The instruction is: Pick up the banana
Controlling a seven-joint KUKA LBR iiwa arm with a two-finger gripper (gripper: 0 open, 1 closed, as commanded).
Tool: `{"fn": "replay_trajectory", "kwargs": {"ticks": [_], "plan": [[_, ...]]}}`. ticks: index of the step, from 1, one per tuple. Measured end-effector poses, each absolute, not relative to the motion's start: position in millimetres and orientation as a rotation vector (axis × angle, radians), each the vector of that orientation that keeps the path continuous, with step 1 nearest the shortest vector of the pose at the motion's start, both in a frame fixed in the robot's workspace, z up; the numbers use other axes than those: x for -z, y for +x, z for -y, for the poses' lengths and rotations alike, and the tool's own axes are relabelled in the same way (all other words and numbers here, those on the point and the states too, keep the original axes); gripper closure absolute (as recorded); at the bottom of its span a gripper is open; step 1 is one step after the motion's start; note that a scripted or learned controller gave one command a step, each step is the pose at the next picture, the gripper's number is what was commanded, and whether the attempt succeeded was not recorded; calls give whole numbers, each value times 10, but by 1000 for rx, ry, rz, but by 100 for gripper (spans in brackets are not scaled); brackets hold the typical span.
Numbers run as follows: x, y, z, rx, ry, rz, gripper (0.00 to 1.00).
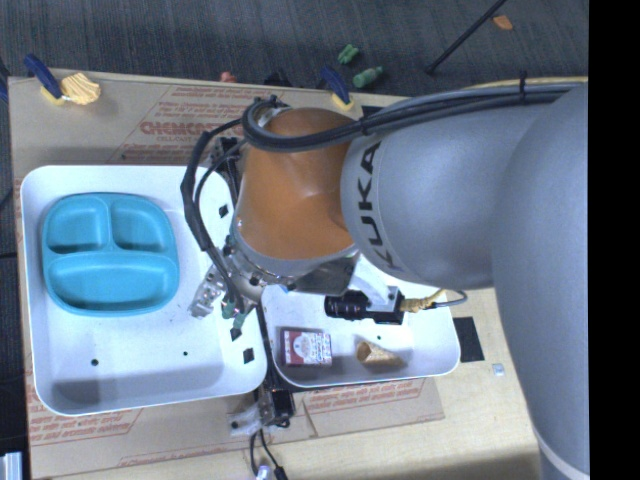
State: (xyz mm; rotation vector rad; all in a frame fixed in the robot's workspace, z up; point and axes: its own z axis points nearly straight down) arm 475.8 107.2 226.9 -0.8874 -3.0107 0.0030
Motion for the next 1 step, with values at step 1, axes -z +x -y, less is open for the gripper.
{"fn": "replay_trajectory", "kwargs": {"ticks": [1], "plan": [[-1696, 4816, -1593, -6, -1125, 2929, 100]]}}
